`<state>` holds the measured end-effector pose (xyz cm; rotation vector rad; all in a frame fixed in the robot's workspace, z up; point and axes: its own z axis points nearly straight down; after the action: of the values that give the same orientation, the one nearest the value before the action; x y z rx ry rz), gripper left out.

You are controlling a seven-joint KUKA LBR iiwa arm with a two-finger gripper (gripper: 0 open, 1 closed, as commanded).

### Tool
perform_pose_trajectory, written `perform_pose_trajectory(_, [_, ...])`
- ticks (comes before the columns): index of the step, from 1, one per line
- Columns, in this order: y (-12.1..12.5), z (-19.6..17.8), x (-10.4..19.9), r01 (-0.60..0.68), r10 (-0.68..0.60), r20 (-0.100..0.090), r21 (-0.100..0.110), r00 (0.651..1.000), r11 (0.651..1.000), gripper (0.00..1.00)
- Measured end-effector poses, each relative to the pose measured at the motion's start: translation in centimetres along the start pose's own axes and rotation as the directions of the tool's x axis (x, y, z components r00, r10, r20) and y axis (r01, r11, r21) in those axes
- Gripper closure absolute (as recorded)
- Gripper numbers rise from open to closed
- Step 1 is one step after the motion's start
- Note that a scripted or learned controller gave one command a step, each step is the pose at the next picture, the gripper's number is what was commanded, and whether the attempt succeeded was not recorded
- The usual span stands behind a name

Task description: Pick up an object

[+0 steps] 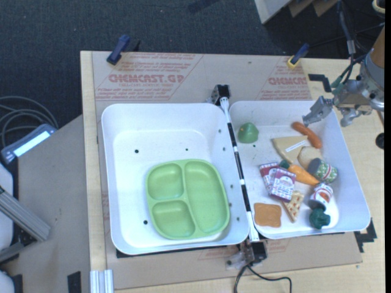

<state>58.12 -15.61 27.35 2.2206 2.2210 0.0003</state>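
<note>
My gripper [333, 113] hangs over the far right corner of the right bin [357, 207], open, with nothing between its fingers. Just below its left finger lies an orange sausage-like piece [306, 134]. Further toy foods fill the bin: a green dome [247, 132], a pale cheese wedge [289, 146], a carrot [303, 174], a red packet [280, 182], a brown toast square [267, 214], a green patterned egg [327, 172] and a red and white can [322, 194].
The left bin [122, 133] holds a green divided plate [186, 198]. A black hinge strip [233, 151] runs between the bins. Blue clamps [117, 49] sit on the far edge of the board. Cables lie off the bench at left.
</note>
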Motion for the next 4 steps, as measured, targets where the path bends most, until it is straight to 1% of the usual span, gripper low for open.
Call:
perform_pose_trajectory(1, [0.6, 8.8, 1.4, 0.0, 0.0, -0.001, 0.002, 1.0, 1.0, 0.0])
perform_pose_trajectory(2, [2.1, 18.2, 2.1, 0.0, 0.0, 0.0, -0.004, 1.0, 1.0, 0.0])
perform_pose_trajectory(3, [-0.5, 18.9, 0.7, -0.001, 0.001, -0.001, 0.002, 1.0, 1.0, 0.0])
perform_pose_trajectory(4, [3.7, 18.9, 1.8, 0.001, -0.001, 0.0, -0.001, 1.0, 1.0, 0.0])
